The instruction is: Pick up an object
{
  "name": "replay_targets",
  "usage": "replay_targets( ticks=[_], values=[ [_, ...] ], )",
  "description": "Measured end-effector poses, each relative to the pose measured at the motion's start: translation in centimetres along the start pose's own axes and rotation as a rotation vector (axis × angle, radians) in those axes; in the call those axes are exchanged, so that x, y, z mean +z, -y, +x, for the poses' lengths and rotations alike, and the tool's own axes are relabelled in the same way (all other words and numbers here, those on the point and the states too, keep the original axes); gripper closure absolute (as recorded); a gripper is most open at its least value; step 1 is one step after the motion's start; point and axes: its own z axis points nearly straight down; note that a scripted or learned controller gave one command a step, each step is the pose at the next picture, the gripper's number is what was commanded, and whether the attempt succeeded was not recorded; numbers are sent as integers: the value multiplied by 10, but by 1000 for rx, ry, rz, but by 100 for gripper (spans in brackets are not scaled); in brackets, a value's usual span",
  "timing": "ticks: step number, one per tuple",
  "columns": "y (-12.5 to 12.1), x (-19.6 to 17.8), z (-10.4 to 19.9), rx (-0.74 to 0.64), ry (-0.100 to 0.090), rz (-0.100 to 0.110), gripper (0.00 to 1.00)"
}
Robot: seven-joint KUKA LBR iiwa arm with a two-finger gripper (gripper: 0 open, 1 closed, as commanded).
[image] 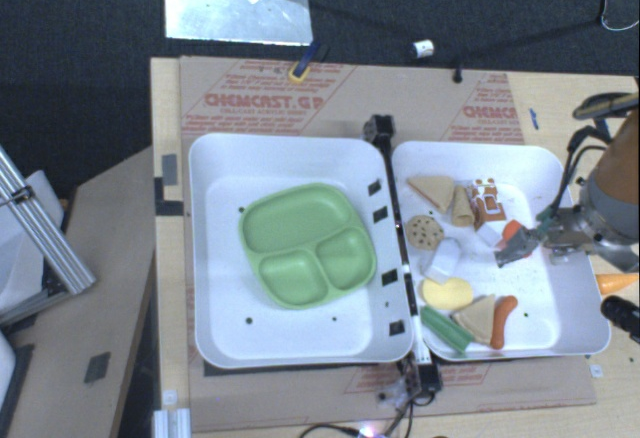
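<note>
The gripper (515,248) hovers low over the right bin (540,166), and it's impossible to tell how it's set. The closest pick is the small orange piece (511,228) (carrot-ish?), just beside the tip on its far side, lying slantwise.

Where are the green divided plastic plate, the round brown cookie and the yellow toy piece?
Green divided plastic plate (300,221), camera view, left bin: floor of its largest compartment.
Round brown cookie (425,231), camera view, right bin: centre of its top face.
Yellow toy piece (446,293), camera view, right bin: its middle.
</note>
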Motion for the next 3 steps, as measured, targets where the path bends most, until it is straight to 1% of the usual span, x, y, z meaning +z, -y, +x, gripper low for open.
replay_targets(
  ticks=[1,2,3],
  values=[
    [-3,-6,0,-4,3,-13,0],
    [-4,56,6,-2,1,-8,0],
    [-5,107,6,-2,1,-9,0]
  ],
)
